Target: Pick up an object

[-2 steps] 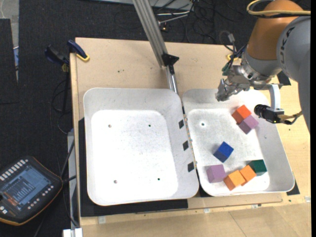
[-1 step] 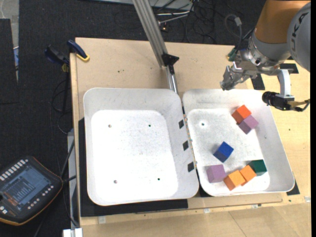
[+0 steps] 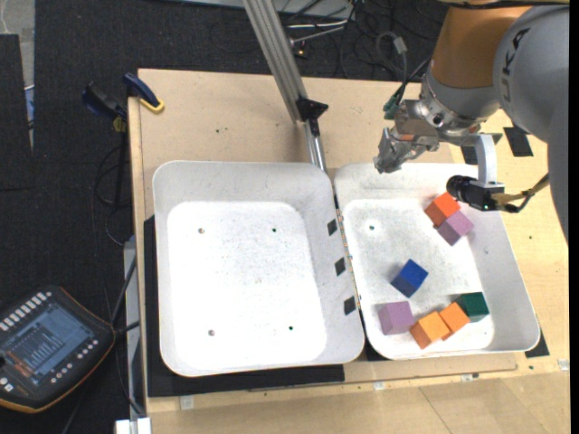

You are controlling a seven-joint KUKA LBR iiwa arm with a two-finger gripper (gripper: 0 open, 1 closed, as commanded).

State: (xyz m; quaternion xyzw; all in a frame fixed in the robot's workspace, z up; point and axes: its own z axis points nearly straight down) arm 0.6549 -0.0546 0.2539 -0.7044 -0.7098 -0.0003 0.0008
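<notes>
The gripper (image 3: 392,159) is seen above the far edge of the right bin (image 3: 516,269), near its far left corner; whether its fingers are parted cannot be told, and nothing is seen held. An orange block (image 3: 441,210) and a pale purple block (image 3: 455,227) are found touching near the far right edge. A blue block (image 3: 410,277) is placed mid-bin. Along the near edge, a purple block (image 3: 394,316), an orange block (image 3: 431,325) and a green block (image 3: 472,308) are clustered. The left bin (image 3: 172,242) lies alongside.
</notes>
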